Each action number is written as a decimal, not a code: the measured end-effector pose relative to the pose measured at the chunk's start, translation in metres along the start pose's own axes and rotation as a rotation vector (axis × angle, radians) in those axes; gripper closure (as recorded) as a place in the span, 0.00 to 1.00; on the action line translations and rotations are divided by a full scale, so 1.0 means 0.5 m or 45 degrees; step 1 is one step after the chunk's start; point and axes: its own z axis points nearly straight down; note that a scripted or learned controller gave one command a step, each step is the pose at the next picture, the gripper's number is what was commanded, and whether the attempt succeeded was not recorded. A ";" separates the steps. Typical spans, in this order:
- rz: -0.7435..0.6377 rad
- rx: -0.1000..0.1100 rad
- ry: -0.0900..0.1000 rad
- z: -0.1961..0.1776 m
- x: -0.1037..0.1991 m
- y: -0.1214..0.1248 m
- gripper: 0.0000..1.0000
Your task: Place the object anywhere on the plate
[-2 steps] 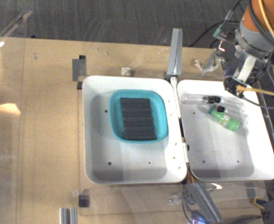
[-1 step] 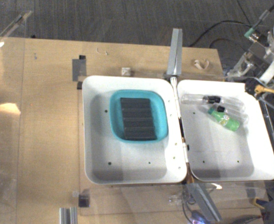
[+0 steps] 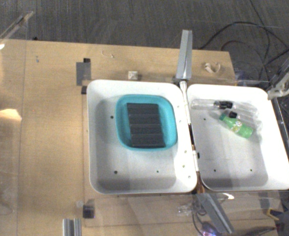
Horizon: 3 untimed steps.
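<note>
Watching claw at right edge: can't tell its state. Green bottle w/ clear wrap may slip, missing teal plate.

Single fixed camera, high above bench, looking down at slight slant. Far enough to take in both white bins side by side, bench far edge, strip of dark floor beyond.

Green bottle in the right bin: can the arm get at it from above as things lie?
Probably yes. The green bottle lies flat in the right bin, uncovered, though a clear bottle lies right against it.
</note>
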 end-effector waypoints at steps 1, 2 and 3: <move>0.154 0.001 -0.003 0.002 -0.076 0.104 0.00; 0.384 0.001 -0.004 0.002 -0.112 0.155 0.00; 0.531 0.000 -0.003 0.002 -0.113 0.155 0.00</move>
